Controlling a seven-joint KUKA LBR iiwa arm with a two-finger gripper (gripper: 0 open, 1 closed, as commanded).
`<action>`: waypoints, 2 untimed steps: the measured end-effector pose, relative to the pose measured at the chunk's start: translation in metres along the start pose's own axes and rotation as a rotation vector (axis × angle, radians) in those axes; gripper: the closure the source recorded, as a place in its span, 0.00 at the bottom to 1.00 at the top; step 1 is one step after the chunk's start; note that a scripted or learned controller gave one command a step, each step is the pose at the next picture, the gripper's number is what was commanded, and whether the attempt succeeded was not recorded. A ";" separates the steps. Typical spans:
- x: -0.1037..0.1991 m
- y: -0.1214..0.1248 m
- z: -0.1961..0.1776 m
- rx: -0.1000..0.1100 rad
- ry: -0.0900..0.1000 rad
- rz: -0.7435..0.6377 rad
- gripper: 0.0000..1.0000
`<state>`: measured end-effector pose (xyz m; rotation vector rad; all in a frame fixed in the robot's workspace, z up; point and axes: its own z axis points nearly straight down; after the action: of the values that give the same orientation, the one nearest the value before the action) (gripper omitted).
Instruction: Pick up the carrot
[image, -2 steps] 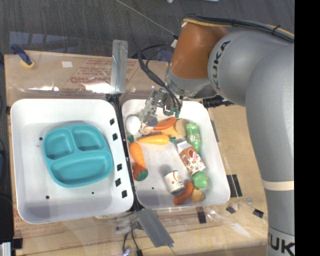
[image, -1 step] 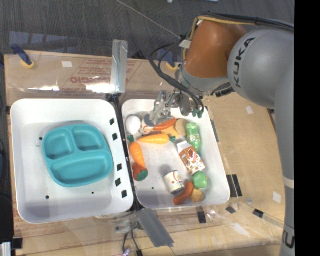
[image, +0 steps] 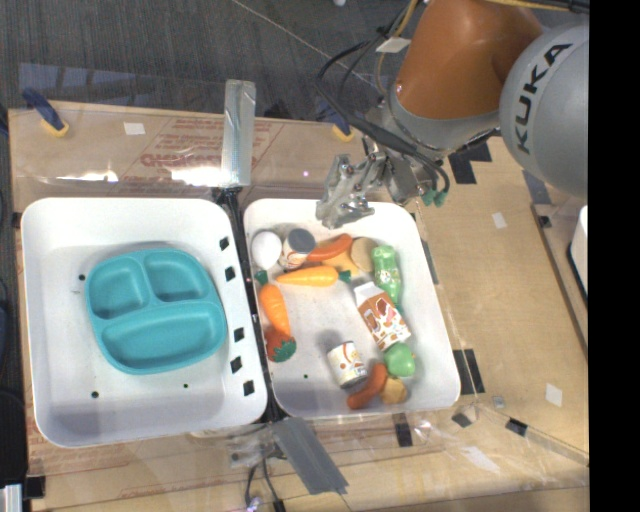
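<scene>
1. Left bin (image: 40, 300): a shallow white bin on the desk, holding a teal divided plate (image: 155, 310). Nothing here bears on the task.

2. Carrot (image: 275, 315): it lies in the right bin (image: 435, 330), against that bin's left wall, just beside the divider between the two bins. Its long axis runs roughly along that wall, the orange tip toward the far side and the green top (image: 285, 349) toward the near side. A second long orange piece (image: 308, 278) lies crosswise just beyond it, near a white egg (image: 266, 247), so the two could be confused.

3. Other contents of the right bin: a green bottle (image: 386, 272), a small carton (image: 382, 318), a can (image: 347, 362) and a sausage (image: 368, 386) crowd the middle and right; none touches the carrot, as far as one can see.

4. Pincer (image: 345, 207): it hangs above the far rim of the right bin. Nothing is seen between its fingers, and it touches none of the toys. How wide it stands open cannot be told from this angle.

5. Governing relation: the carrot lies toward the near side and to the left of the pincer, well apart from it. In my judgement the reach must travel that way, descend, and close across the carrot's short width; the adjacent wall leaves little room on that side.
</scene>
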<state>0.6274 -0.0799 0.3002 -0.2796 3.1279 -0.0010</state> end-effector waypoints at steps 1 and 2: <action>0.076 -0.006 0.070 -0.005 0.005 -0.492 1.00; 0.079 -0.012 0.183 -0.012 0.013 -0.439 1.00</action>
<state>0.5520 -0.1058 0.1172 -0.9587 3.0055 0.0149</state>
